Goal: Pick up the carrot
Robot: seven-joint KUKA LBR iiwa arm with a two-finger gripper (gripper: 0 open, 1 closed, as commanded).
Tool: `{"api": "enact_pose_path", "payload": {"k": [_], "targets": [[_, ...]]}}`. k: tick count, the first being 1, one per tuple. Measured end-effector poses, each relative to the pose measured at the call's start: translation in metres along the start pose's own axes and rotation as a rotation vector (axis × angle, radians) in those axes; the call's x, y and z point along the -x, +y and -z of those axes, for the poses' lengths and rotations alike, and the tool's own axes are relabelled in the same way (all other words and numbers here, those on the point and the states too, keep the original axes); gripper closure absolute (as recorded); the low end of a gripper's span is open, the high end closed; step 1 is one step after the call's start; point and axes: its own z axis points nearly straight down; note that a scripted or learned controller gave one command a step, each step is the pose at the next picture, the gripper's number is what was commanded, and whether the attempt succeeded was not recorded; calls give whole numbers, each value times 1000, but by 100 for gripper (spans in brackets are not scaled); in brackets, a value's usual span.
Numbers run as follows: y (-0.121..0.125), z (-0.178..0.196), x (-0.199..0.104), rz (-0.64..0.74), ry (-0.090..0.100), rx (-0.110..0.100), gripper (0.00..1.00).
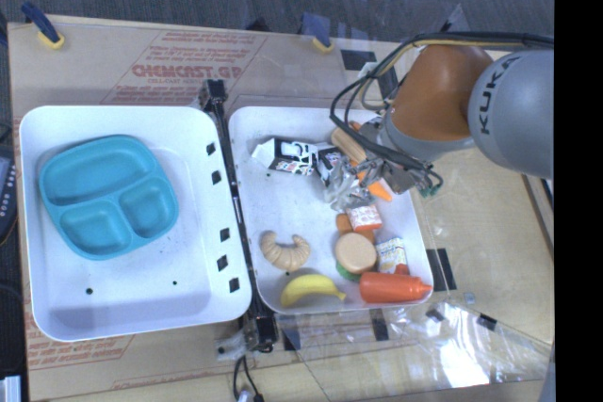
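Looking from the near edge of the bench [490, 231] upward: the right bin [247, 231] held the toy food. At its near rim lay a banana [311, 290] and, beside it in the near right corner, the carrot [394, 287], orange-red, lying flat along the rim, well below the claw [353, 185] and apart from it. Just above the carrot sat a round burger-like piece [355, 252] and a small white carton [391, 254]; a croissant [285, 249] lay to their left. A small orange-and-white box [364, 219] sat directly under the claw, close to it.

The claw was low over the middle of the right bin, amid clutter; whether its tips were spread or pressed together could not be told. A small orange piece [380, 191] showed just right of it. A black-and-white packet [292, 156] lay to its left, toward the far rim.

The left bin [38, 297], well left of the claw, carried a blue divided plate [106, 195]. Clamps [41, 26] sat on the bench's far edge.
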Motion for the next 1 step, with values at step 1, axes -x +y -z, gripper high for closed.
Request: {"api": "enact_pose_path", "payload": {"k": [1], "targets": [[4,59,-14,386,2,1,100]]}}
